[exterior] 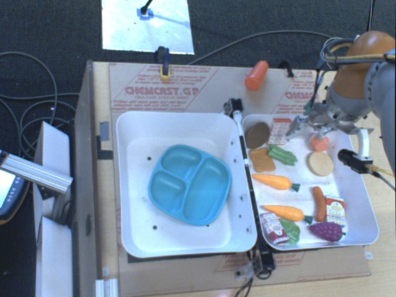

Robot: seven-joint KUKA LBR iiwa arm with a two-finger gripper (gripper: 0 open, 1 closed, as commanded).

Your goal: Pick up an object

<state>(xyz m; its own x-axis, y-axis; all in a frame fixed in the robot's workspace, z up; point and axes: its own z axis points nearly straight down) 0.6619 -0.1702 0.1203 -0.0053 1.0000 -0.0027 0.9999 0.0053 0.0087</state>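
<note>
My gripper [317,126] hangs over the far right part of the right bin [365,212], just above a small red-orange fruit [319,143]. Nothing shows as held. Near it lie a pale round biscuit [320,164], a green pepper [282,154], a brown patty [258,133] and a slice of toast [262,160]. Further forward are two carrots [272,181] [285,213], a sausage [318,203], purple grapes [326,231] and a small red and white carton [335,210].
The left bin [133,166] holds a blue divided plate [189,183]. An orange cylinder [256,75] lies on the board behind the bins. A red packet [273,224] and a green leafy piece [289,231] sit at the right bin's front.
</note>
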